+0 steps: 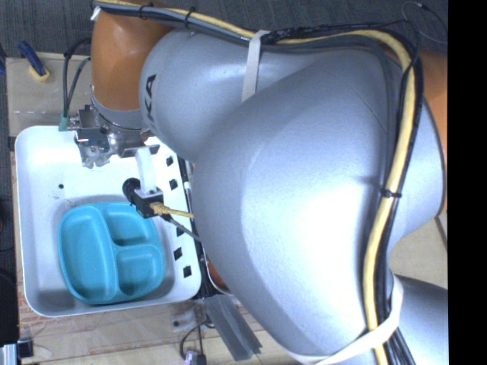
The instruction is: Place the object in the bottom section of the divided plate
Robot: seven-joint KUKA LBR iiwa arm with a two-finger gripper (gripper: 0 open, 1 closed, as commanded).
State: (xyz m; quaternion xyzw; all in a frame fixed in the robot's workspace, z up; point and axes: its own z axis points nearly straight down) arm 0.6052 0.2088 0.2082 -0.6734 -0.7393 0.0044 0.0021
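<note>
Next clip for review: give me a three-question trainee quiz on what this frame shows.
1. True or false: the blue divided plate lies inside a white bin.
2. How many sections does the plate have? A) two B) three C) five
3. Fill in: the band above the arm's wrist is ____.

Key: 1 true. 2 B: one long section and two smaller ones. 3 orange.
</note>
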